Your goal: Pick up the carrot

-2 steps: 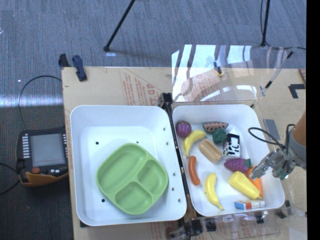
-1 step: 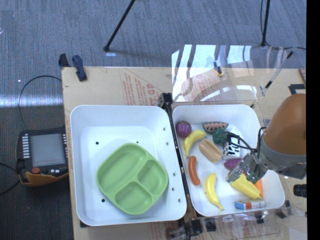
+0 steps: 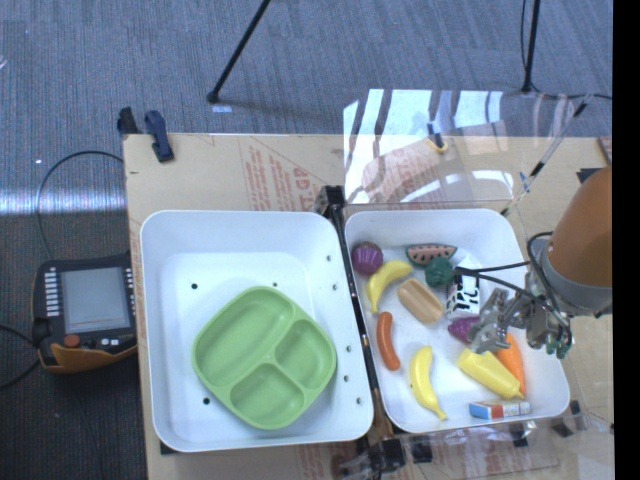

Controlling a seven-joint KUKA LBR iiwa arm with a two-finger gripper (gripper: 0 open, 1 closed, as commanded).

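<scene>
Nearest, noted a small box (image 3: 497, 409) just before the carrot (image 3: 515, 361), itself wedged against a yellow vegetable (image 3: 489, 373) in the right bin (image 3: 400, 220). Directly behind the carrot, saw the gripper (image 3: 505, 330) poised low, probably to grasp; could not tell its grip state.

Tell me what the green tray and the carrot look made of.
Green tray: probably moulded plastic, one even pale green, smooth with rounded compartment walls and a soft sheen. Carrot: likely toy plastic, uniformly bright orange; partly hidden by the gripper, so less sure.
</scene>
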